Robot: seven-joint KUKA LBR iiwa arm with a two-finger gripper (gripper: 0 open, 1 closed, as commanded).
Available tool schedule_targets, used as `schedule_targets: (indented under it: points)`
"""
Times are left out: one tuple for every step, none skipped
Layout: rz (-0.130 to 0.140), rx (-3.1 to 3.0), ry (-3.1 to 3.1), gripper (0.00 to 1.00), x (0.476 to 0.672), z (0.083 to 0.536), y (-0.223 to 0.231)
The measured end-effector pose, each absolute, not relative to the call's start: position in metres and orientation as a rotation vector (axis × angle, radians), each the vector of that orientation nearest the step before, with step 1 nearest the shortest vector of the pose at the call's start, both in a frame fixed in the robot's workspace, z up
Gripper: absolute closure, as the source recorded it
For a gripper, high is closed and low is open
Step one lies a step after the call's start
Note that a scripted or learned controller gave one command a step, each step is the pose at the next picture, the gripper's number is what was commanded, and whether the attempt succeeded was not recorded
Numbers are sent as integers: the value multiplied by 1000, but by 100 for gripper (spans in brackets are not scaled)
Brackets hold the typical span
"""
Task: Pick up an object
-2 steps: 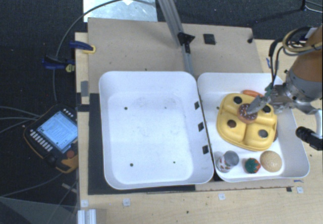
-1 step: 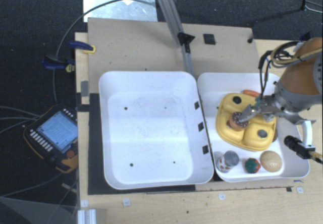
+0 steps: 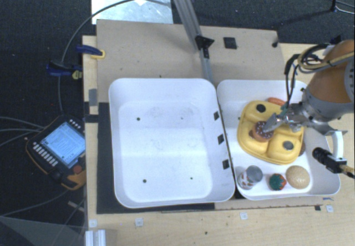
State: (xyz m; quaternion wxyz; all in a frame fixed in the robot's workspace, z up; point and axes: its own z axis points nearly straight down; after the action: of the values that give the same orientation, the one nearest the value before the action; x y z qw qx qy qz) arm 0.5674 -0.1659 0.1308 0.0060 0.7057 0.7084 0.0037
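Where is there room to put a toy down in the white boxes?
The left bin has lots of bare floor, wall to wall. The right bin is crowded: the big yellow toy fills its middle under the gripper, and the small can, green ball and tan egg line its near edge.

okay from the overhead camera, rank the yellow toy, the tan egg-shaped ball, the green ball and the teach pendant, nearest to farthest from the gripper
1. Yellow toy, directly under the gripper, right bin.
2. Green ball and tan egg-shaped ball, right bin's front edge; too close to call.
3. Teach pendant, far left, off the bench.
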Motion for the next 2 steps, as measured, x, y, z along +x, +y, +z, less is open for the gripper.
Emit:
schedule_targets:
  points:
    - [17, 2209, 2216, 100, 569, 141, -165]
    - [6, 2210, 2225, 100, 568, 195, -155]
